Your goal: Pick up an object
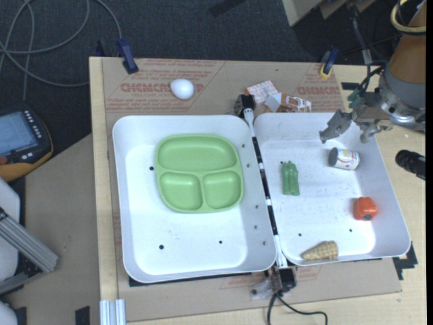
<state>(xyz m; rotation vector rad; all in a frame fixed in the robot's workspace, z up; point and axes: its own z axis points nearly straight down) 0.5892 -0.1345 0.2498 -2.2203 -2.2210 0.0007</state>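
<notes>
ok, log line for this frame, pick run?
phase: approach | gripper: open, over right bin far edge, holding nothing | nearest: small can | also in bin: green pepper, tomato, cone

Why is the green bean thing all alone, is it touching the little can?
Apart. The camera view shows bare white bin floor between the green bean pod and the small can.

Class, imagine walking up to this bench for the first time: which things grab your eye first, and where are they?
The green divided plate fills the middle of the left bin. In the right bin, a red pepper glows near the right wall, with a green toy left of centre. The pincer hangs over that bin's far right corner, near a small can.
</notes>
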